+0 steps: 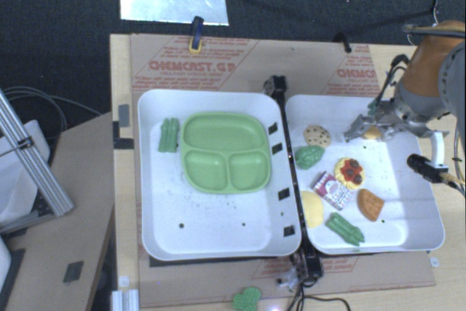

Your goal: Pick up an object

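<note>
Hovering gripper [371,129] low over a small yellow piece [373,133] in the right bin [419,229]; grasp state unreadable, so centering before lifting.

A: From where is the single camera looking?

B: It is sitting high above the tan wooden bench [218,58], tilting down at a slant, taking in both shallow white plastic bins [156,229].

A: And the grey, orange-banded arm [429,76]?

B: It is entering at three o'clock.
</note>
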Controlling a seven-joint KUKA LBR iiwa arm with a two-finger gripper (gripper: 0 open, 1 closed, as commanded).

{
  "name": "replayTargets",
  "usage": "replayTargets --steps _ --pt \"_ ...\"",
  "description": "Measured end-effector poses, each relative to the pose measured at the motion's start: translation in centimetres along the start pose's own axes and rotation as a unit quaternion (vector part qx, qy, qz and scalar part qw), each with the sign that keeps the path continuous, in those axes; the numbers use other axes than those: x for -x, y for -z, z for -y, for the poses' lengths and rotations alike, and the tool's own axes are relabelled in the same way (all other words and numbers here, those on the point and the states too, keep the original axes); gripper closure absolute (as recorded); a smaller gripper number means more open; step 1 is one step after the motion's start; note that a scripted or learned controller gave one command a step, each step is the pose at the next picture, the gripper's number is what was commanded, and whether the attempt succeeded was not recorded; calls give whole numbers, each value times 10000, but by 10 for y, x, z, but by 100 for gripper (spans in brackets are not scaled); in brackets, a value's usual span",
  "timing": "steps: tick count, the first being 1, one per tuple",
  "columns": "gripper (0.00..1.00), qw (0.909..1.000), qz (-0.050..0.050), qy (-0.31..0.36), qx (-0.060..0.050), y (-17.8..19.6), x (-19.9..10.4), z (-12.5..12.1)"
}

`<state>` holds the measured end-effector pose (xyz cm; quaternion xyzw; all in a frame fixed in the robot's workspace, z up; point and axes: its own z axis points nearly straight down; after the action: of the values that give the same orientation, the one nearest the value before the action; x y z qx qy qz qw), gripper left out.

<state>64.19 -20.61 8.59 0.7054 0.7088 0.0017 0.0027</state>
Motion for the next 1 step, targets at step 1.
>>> replayTargets --steps 1 --pt "0 10000 -17 -27 -52 -1 -20 74"
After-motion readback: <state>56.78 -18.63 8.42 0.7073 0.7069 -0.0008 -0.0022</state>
